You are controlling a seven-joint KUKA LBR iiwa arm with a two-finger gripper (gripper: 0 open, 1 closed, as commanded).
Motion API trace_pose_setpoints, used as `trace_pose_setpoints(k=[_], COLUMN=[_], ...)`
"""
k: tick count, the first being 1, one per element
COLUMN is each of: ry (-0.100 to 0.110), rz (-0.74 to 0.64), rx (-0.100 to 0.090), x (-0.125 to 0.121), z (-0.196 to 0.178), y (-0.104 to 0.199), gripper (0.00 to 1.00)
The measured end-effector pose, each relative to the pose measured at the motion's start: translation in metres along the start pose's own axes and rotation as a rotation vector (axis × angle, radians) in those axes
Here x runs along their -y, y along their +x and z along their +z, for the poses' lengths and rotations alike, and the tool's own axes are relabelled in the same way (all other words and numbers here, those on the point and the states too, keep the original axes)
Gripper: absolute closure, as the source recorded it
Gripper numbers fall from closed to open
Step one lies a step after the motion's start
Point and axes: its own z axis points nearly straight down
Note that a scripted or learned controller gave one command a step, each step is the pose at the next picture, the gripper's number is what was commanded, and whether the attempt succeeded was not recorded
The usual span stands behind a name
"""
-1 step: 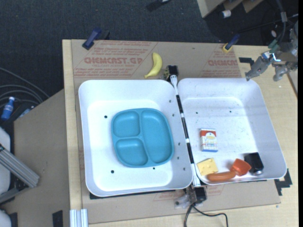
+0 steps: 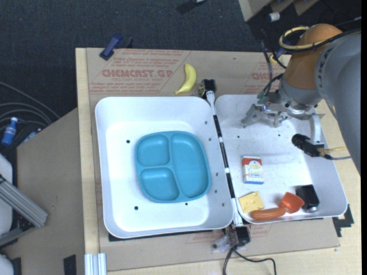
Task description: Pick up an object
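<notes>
The grey arm reaches in from the right, wrist bent down, its jaws spread apart.

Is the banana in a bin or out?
Out. The banana lies on the board behind the left bin, beyond its rim.

Plate in left bin

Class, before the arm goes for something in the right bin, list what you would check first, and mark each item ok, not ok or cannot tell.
1. Gripper over right bin: ok.
2. Fingers free of any object: ok, nothing shows between them.
3. Objects within the bin: ok; small box, cheese wedge, hot dog, black block lie toward its near end.
4. Gripper above a target: not ok, it sits at the far end.
5. Box clear of neighbours: ok.
</notes>
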Motion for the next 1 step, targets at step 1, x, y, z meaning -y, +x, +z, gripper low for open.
trace_pose_setpoints(k=[1], ry=[0.002], rz=[0.000], rx=[0.000], x=[0.0071], z=[-0.0004], y=[0.0445], gripper=[0.00])
